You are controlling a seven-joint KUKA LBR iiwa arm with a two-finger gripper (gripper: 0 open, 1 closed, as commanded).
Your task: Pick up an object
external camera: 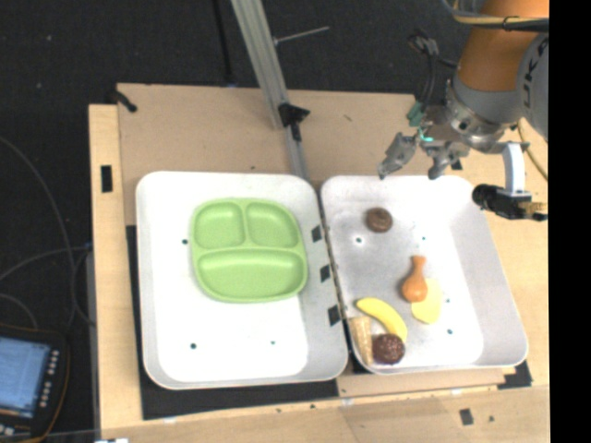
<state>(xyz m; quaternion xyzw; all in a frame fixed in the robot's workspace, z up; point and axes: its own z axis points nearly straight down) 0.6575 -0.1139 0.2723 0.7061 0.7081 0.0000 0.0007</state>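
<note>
A grey arm with an orange band (494,26) is seen reaching in from the right above a wooden desk (194,127) on which two shallow white bins are set side by side. The pincer (412,162) is held above the far edge of the right bin (480,275), its two fingers spread apart and nothing caught between them. In the right bin, a round brown ball (378,219) is found alone near the far side, just below the pincer but apart from it. Nearer the front, an orange drumstick-shaped toy (416,282) is laid touching a pale yellow piece (428,309). A yellow banana (382,317) is placed beside them, and a dark reddish round item (389,348) is tucked into the front corner, against a tan piece (361,332) whose kind cannot be made out. In the left bin (166,340), a green divided plate (248,251) is laid flat toward the far half, with three compartments shown. A slanted metal pole (263,53) is fixed at the back of the desk between the bins, and a small screen (28,372) is glimpsed at the lower left, off the desk.
</note>
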